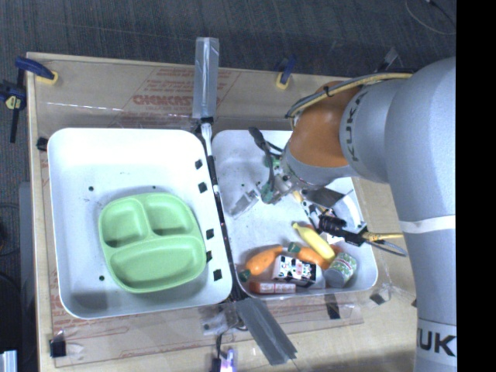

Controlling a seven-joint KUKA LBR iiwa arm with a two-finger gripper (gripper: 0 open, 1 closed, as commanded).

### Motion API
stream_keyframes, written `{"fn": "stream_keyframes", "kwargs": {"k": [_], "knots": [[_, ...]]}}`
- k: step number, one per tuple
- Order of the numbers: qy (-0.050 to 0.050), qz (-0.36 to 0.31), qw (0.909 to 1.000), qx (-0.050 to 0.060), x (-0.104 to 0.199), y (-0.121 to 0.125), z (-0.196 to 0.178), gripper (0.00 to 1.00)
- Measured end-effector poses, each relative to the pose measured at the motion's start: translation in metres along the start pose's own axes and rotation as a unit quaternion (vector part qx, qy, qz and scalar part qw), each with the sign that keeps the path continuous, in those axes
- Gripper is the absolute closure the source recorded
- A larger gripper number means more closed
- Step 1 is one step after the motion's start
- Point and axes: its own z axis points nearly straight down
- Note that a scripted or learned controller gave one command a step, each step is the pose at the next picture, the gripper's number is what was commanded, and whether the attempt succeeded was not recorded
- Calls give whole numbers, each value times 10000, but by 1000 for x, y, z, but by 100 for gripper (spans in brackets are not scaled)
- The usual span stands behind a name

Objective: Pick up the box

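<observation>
The box (295, 270) lies unlifted among clutter at the lower edge of the right bin (232, 169), while the hand (271, 186) hovers near the frame's centre, well apart from it, so the whole pick remains undone.

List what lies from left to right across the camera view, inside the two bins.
Green divided plate in the left bin → orange carrot-like piece → black-and-white box → yellow banana → small can, all in the right bin.
</observation>
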Motion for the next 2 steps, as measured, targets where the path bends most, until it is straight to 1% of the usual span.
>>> {"fn": "stream_keyframes", "kwargs": {"k": [1, 2], "knots": [[-2, 960, 9954, -4, -24, 70, -1, 0], [-68, 1421, 9898, 24, -12, 78, -3, 0]]}}
